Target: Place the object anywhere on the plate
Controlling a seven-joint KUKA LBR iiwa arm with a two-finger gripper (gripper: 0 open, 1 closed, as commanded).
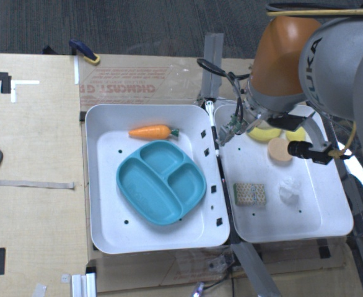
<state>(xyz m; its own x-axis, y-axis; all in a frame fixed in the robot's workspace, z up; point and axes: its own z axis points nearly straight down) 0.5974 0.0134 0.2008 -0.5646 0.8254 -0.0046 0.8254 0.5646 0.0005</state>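
Plate [161,181], blue with three wells, flat in the left-hand bin [101,228], its long axis slanting from far left to near right. Level with it in the right-hand bin [330,224], well apart from the plate: a speckled sponge [249,193] and, just beside that, a crumpled white scrap [288,190]. Farther back in the same bin, a tan disc [280,150] touching a yellow piece [262,133] that is partly covered by the wrist. Across the divide, a toy carrot [150,131] just beyond the plate's far rim, apart from it, lengthwise across the view with its green end toward the bins' shared edge.

Jaws low at the far left corner of the right-hand bin, close to the shared rims. Too dark and tangled with cable to tell whether apart or together; nothing seen clamped between them. Above them, the grey arm [342,60] with its orange band.

Judged from this: nothing on the plate yet. Plate lying to the view's left and nearer than the jaws, so a carry over both rims. Sponge and scrap nearer than the jaws; disc and yellow piece alongside, to the view's right.

Beyond, bare worktop [33,135].
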